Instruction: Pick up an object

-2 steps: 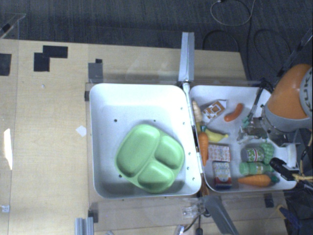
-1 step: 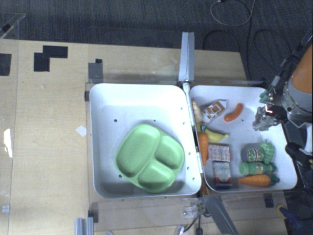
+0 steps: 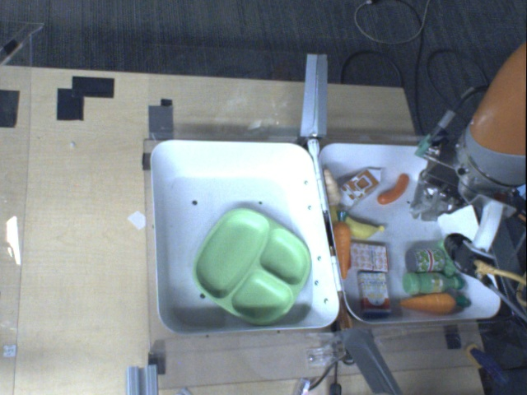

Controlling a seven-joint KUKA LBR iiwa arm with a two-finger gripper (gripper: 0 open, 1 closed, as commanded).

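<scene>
The arm (image 3: pixel 502 118) enters at the upper right of the frame, its orange band at the edge and the grey wrist just below; the gripper (image 3: pixel 428 204) hangs at the right-centre of the frame, pointing down and leftward; cables trail beneath it toward the lower right.
</scene>
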